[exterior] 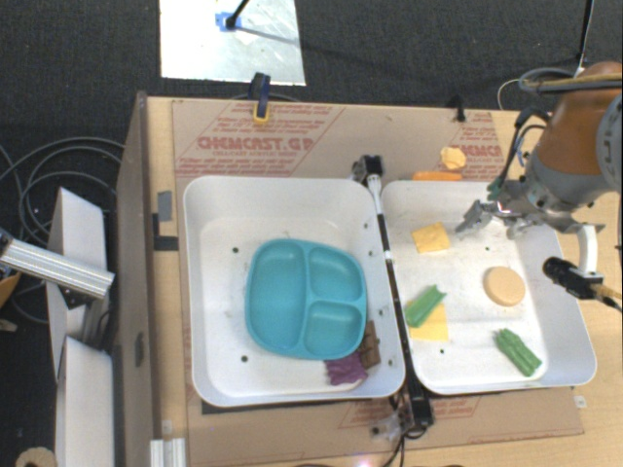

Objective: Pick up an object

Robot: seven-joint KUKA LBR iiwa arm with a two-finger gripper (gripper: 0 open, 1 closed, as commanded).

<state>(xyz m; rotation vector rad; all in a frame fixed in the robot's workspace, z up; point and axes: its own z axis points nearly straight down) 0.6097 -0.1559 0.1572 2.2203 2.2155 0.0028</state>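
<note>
Camera view: hand (pixel 498 217) with fingers spread, holding nothing, hovers just right of yellow block (pixel 430 238).

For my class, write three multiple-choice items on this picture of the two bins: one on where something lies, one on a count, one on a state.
1. Where does the blue plate lie?
A. In the left bin
B. In the right bin
C. On the cardboard behind the bins

2. How many green pieces lie in the right bin?
A. One
B. Two
C. Four

3. How does the blue plate rest?
A. Standing on its edge
B. Upside down
C. Flat, with its compartments facing up

Answers: 1 A, the plate sits inside the left bin. 2 B, one green piece lies near the divider and another green piece lies near the front right corner. 3 C, its three compartments are open to the camera.
</note>
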